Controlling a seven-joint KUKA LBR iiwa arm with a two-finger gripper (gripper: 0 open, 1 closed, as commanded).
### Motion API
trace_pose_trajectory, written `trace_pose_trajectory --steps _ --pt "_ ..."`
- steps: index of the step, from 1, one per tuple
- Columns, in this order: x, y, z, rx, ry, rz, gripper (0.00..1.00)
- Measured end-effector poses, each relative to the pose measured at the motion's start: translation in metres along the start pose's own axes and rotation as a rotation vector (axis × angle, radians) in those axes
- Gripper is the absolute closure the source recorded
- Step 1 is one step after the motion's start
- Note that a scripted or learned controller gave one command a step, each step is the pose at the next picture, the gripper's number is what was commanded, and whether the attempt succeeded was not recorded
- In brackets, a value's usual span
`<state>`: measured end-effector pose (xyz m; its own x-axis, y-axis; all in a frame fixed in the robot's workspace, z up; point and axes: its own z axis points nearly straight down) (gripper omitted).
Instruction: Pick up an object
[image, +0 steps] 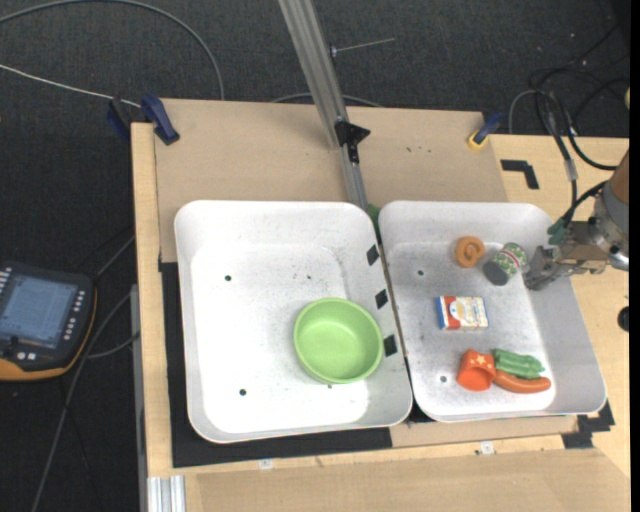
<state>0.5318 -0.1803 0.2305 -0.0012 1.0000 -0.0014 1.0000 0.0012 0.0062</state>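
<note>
On tan bench (430, 165), two white bins (270, 225) over dark carpet (70, 150)

No readable text — the small carton's (462, 313) print is blurred.

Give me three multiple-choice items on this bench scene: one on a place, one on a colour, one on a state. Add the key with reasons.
1. Where does the bowl sit?
A. left bin
B. right bin
C. on the bench outside the bins

2. What colour is the bowl?
A. red
B. green
C. blue

3. How does the bowl stand?
A. upside down
B. on its side
C. upright, mouth up

Key: 1 A, it rests in the left bin, near the divide. 2 B, it is light green. 3 C, its hollow inside faces the camera.
</note>
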Motion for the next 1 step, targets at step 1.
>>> trace_pose_trajectory --steps 1 --pt "0.0002 -0.0001 0.02 0.007 0.001 0.001 1.0"
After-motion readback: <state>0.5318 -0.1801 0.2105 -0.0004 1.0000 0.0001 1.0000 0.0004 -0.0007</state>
